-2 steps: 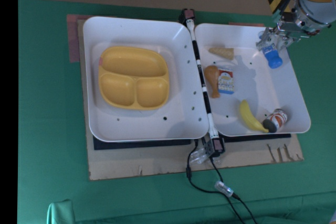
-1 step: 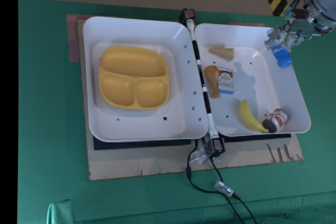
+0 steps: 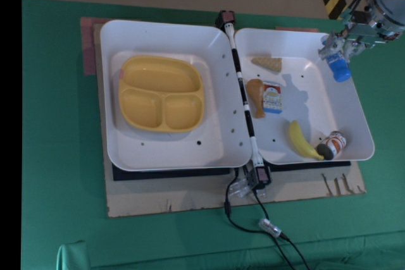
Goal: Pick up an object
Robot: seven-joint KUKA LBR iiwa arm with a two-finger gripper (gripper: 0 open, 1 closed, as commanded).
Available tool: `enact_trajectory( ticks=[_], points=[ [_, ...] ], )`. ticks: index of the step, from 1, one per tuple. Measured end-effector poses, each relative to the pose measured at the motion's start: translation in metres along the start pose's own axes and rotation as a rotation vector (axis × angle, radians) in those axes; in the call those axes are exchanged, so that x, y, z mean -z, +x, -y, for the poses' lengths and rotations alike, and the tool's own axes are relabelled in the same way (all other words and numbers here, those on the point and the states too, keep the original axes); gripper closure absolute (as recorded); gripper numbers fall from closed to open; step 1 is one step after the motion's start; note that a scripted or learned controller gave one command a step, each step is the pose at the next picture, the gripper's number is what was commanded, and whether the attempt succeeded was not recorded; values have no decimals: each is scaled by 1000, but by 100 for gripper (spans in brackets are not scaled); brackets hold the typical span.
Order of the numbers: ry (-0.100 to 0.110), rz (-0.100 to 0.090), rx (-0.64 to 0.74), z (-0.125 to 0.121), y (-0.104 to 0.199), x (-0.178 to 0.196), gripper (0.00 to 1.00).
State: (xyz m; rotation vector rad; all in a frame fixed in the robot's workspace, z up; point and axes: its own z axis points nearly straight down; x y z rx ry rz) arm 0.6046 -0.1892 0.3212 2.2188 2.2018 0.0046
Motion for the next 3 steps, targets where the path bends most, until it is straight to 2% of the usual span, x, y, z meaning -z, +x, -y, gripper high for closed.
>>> enact_trajectory(
  ticks=[1, 2, 3],
  points=[
    [4, -3, 0, 18, 0, 9, 100],
    [-1, -3, 2, 34, 25, 40, 100],
    [2, -6, 1, 29, 70, 42, 100]
  ],
)
